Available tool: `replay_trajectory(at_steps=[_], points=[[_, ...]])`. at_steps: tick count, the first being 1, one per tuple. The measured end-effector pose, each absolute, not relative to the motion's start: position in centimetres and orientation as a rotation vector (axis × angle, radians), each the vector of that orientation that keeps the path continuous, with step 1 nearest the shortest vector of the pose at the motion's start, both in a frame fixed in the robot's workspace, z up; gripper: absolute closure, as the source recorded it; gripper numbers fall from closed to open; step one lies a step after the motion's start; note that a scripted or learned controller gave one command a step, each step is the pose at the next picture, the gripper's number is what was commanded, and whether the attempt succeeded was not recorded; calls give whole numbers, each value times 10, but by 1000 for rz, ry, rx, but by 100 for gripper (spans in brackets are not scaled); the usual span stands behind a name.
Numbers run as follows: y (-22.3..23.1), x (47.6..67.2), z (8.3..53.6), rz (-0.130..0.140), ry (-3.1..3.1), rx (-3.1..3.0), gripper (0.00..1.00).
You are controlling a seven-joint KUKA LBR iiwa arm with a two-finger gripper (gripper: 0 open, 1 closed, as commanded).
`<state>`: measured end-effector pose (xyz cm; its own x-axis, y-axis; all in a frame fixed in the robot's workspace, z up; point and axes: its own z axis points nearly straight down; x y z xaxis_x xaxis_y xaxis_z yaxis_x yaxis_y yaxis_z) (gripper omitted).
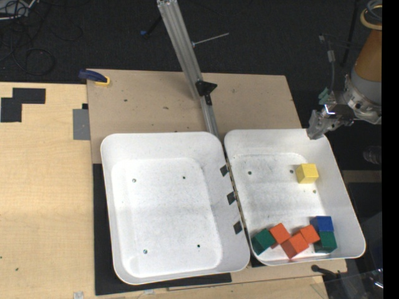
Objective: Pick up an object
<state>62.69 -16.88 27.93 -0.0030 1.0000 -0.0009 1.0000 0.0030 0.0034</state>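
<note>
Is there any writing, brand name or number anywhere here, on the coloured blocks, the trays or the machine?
None that can be read.
The yellow cube and the orange, green and blue blocks in the right-hand shallow white bin show plain faces.
The left-hand shallow white bin bears only dark specks and small holes.
The grey arm's tool is too small and blurred for any label to show.

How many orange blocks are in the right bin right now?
2. One orange block sits beside a green block at the right bin's near edge; the other orange block lies just right of it, by the blue block. Another could hide in that cluster.
</note>
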Motion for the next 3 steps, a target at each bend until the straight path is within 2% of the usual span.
replay_trajectory(at_steps=[2,3], points=[[-73,631,244,-3,2229,2221,100],[-15,646,244,1,2228,2218,100]])
